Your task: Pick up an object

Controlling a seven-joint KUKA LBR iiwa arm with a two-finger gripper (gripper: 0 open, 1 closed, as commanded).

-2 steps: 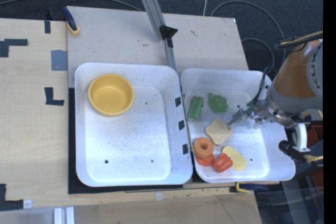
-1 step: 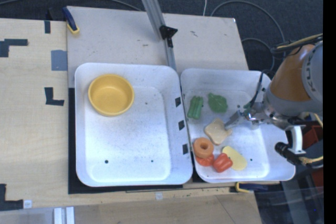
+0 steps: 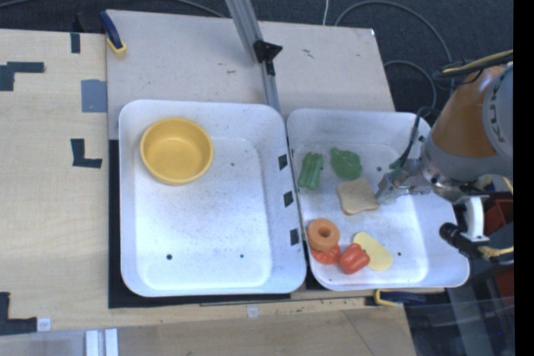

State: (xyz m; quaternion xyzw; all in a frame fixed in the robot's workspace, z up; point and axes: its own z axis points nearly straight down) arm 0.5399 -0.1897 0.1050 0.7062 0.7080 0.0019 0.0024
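Your gripper (image 3: 389, 186) sits low in the right white bin (image 3: 417, 273), touching the right edge of the flat tan bread-like slice (image 3: 357, 197); I cannot tell its grip state. Descend off-centre and you may just shove that thin slice toward the green leafy toy (image 3: 345, 163).

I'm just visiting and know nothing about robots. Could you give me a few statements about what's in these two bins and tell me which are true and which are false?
1. The yellow bowl sits in the left bin. True.
2. The bowl has food in it. False: its inside looks bare.
3. The gripper is over the right bin, next to the tan slice of bread. True.
4. The doughnut lies in the left bin. False: it lies in the right bin, beside a red pepper.
5. Two green items lie in the right bin. True.
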